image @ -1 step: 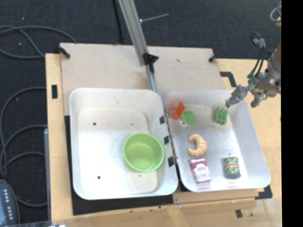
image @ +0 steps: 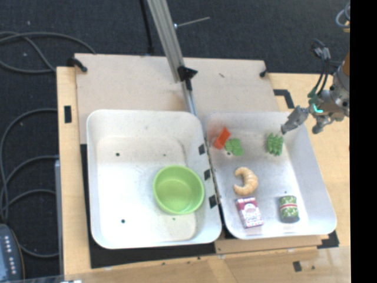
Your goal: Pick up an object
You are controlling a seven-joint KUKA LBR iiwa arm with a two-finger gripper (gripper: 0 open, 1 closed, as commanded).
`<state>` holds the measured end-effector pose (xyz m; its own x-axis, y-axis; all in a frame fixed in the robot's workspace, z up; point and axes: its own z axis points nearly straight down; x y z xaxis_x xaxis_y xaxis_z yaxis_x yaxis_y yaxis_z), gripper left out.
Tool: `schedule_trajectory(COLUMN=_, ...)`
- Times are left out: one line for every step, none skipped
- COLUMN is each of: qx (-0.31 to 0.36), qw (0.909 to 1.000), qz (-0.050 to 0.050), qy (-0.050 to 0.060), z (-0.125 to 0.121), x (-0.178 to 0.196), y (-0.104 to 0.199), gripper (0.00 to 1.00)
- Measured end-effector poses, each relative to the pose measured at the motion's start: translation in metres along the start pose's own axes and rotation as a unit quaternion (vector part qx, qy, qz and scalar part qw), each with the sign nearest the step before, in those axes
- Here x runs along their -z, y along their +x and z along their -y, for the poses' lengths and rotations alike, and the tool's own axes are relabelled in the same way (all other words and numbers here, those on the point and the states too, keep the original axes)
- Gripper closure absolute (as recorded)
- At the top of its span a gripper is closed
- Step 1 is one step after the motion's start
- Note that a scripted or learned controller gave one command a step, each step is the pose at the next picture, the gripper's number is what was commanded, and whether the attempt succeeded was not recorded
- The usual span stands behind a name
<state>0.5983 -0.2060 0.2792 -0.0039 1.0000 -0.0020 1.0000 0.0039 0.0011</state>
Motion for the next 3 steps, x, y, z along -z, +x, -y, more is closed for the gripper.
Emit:
schedule_trajectory(qx=-0.002, qw=1.0, qz=0.0, qy=0.002, z=0.01, x=-0.048, y=0.0, gripper=0.0)
schedule_trajectory(qx=-0.002, qw=1.0, qz=0.0, qy=0.003, z=0.017, x=-0.109, y=-0.002, gripper=0.0)
schedule_trajectory(qx=-0.003, qw=1.0, qz=0.0, qy=0.0, z=0.018, x=-0.169, y=-0.002, gripper=0.0)
